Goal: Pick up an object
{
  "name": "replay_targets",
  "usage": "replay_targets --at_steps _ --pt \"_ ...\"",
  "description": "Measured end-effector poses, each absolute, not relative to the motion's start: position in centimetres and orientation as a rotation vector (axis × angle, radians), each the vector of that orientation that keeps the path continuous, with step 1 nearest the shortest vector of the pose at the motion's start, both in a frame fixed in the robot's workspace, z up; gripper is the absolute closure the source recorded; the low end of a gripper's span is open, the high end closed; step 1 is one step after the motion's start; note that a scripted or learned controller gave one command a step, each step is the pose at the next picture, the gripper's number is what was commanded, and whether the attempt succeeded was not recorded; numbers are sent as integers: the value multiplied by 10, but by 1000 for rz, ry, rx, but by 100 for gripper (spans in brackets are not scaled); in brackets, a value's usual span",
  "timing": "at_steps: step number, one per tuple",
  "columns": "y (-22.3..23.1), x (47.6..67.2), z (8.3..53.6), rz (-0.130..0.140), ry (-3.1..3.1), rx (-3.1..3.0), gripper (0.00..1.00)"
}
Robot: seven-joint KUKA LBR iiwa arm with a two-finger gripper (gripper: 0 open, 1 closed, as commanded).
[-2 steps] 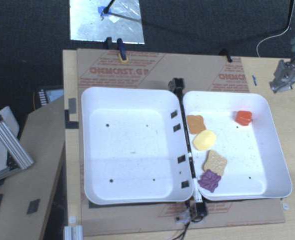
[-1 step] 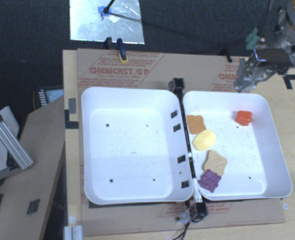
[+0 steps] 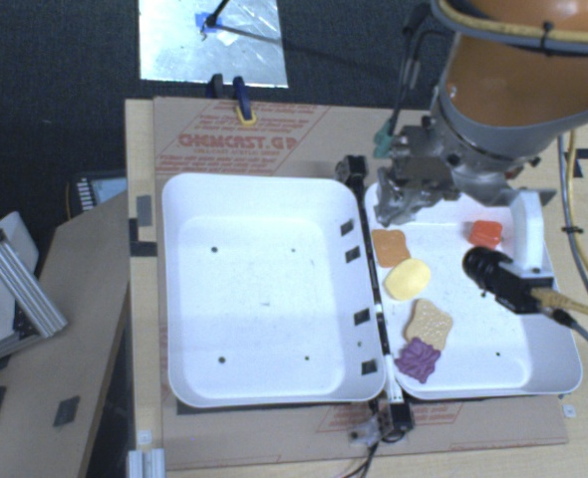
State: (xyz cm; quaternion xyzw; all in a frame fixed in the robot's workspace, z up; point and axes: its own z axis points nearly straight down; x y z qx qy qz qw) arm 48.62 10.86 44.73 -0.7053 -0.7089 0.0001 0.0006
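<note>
- Looking down on a brown board (image 3: 244, 137) with red letters, laid on a pale bench (image 3: 85, 297).
- All around, dark floor (image 3: 45, 68), with a shiny silver sheet (image 3: 179, 38) at the far side and a metal rail (image 3: 15, 287) at the left edge.
- Sitting on the board, two white bins side by side: left bin (image 3: 264, 297) and right bin (image 3: 493, 352), meeting along the middle.
- Reaching in from the right, a big grey and orange arm (image 3: 533, 38), with the pincer (image 3: 394, 207) over the far left corner of the right bin.
- Pincer state: cannot tell, released or clenched.
- Lying in the right bin, just on the near side of the pincer, a flat brown-orange piece (image 3: 391, 244).
- Next in line toward the front, a round yellow piece (image 3: 407, 279) just beside it, then a tan cracker piece (image 3: 429, 322), then a purple piece (image 3: 417, 359) touching the cracker, all along the bin's left side.
- Off to the right of the pincer, by the far wall, a small red-orange block (image 3: 486, 233), well apart from the other pieces.
</note>
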Motion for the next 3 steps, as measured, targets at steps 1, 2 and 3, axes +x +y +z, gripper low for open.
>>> replay_targets --at_steps 1,2,3 --pt "157 486 456 -4 -2228 -2216 100" --pt "156 487 467 -9 -2227 -2219 100" --pt "181 577 538 -16 -2229 -2223 100"
